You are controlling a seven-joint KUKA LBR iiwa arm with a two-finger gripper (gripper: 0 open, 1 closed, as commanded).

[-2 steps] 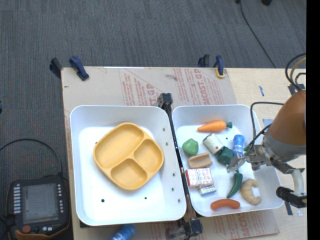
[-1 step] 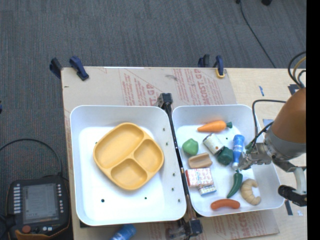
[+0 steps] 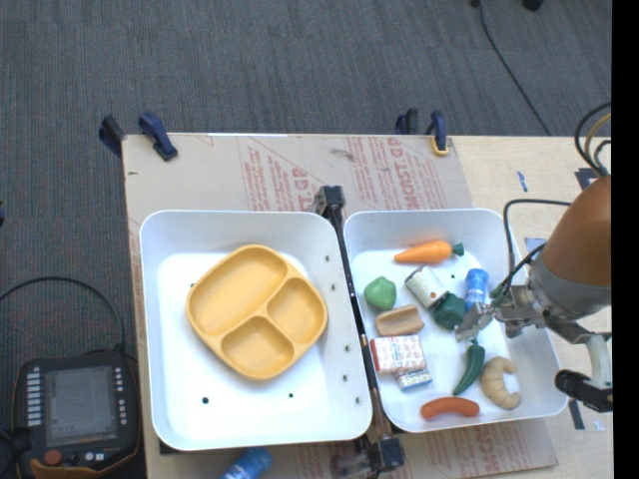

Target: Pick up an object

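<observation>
A blue bottle (image 3: 246,462) lay nearest me at six o'clock, while my gripper (image 3: 477,319), its opening impossible for me to tell, hung over the right bin (image 3: 496,225) at four o'clock beside the green pepper (image 3: 469,365), so I judged descent and closing came next.

The arm (image 3: 589,252) enters from the right edge of the camera view, its orange band the broadest part seen, narrowing downward and leftward into the grey wrist (image 3: 549,302). From the wrist the gripper (image 3: 477,319) juts to the left, held low and roughly level. Its metal fingers (image 3: 482,312) are seen as a small pale cluster at the tip, too tightly bunched and foreshortened at this slant to judge their spacing. A dark cable (image 3: 529,208) loops up and over from the wrist toward the band.
</observation>
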